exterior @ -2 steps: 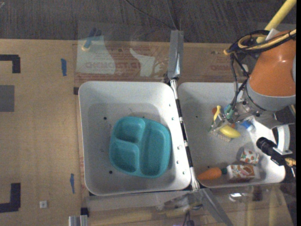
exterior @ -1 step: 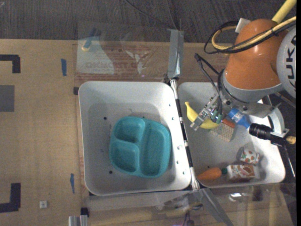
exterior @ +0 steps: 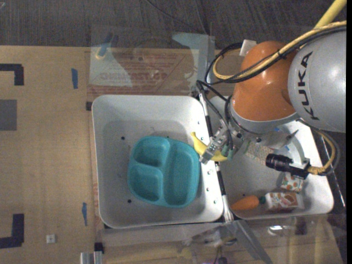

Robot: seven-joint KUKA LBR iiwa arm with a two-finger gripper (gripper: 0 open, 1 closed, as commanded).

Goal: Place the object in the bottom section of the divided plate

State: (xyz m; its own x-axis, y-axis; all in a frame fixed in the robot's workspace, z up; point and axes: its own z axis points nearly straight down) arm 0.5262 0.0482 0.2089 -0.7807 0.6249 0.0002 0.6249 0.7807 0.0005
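Tan bench (exterior: 44,164); "KUKA" on grey arm (exterior: 319,76). Gripper (exterior: 215,148) clamped on yellow banana (exterior: 199,145), long axis diagonal, at teal divided plastic plate's (exterior: 164,171) right edge.

We look from one fixed camera set above the tabletop (exterior: 44,147), facing down at a slant, so that dark floor fills the top of the frame and the wooden surface runs below it. We stand far enough off to take in both white bins: the left bin (exterior: 110,120) lies at centre and the right bin (exterior: 324,194) at lower right. The arm (exterior: 286,87) enters from the right edge and looms large across the upper right.
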